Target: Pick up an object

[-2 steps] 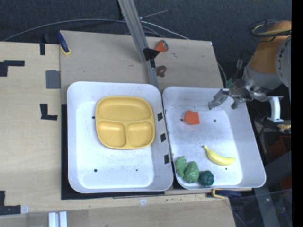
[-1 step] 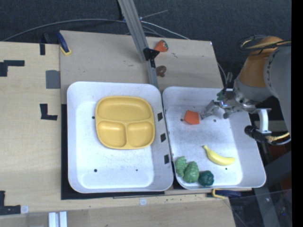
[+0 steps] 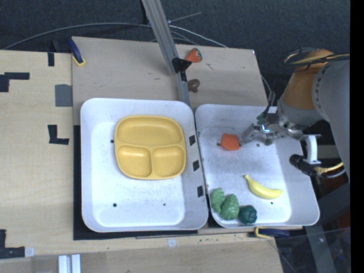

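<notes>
An orange block [image 3: 230, 142] lies in the right bin [image 3: 296, 209], in its upper left part. My gripper [image 3: 251, 135] hangs low in that bin, just to the right of the orange block and very close to it. A yellow banana [image 3: 263, 187] lies lower right in the same bin. A green broccoli piece [image 3: 225, 204] and a dark teal object [image 3: 247, 214] sit together at the bin's front edge. I see nothing lifted off the bin floor.
The left bin [image 3: 96, 209] holds a yellow divided plate [image 3: 151, 147]. A grey pole [image 3: 162, 30] slants over the bench behind the bins, with a small orange clip [image 3: 194, 54] beside it. The arm [image 3: 318, 95] comes in from the right.
</notes>
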Action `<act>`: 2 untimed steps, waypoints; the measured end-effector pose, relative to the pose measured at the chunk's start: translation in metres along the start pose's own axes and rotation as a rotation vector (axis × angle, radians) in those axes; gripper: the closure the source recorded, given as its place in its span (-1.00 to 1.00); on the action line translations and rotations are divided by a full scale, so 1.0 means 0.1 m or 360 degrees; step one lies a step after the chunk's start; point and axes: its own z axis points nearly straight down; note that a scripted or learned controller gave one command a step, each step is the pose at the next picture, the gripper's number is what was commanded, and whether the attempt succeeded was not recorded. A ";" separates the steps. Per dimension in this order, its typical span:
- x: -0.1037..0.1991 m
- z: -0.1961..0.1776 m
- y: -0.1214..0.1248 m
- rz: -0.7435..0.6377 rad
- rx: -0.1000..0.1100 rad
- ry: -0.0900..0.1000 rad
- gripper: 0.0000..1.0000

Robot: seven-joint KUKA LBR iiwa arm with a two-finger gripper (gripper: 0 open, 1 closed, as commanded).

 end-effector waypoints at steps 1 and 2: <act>0.01 -0.11 0.00 -0.0002 -0.0002 -0.0001 1.00; -0.04 -0.59 0.08 0.0004 -0.0010 0.0001 1.00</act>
